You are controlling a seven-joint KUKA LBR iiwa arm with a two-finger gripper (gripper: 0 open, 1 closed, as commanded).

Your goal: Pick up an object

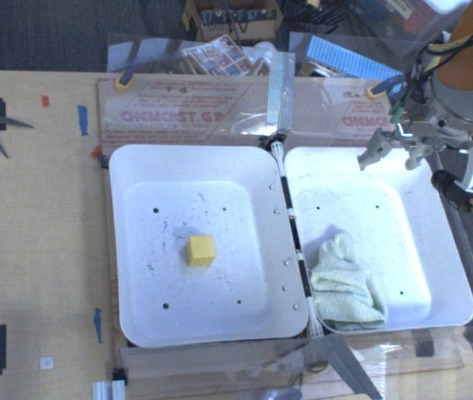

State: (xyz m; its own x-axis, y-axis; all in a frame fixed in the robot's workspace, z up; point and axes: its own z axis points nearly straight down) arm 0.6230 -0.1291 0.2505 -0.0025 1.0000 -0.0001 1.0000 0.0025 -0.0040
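Above the right bin's (436, 307) far edge, the gripper (393, 150) is hanging with fingers spread, pinching nothing.
A yellow cube (201, 251) is lying in the left bin (136, 173), a crumpled cloth (345, 283) in the right; red "CHEMCAST" lettering (166, 116) is showing behind them.

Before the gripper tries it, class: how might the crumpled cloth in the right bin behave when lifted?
The cloth lies in soft folds, so it is probably floppy and would drape rather than hold shape. It looks thin, likely light. Bunched against the right bin wall, it may drag or unfold if pinched by one fold.
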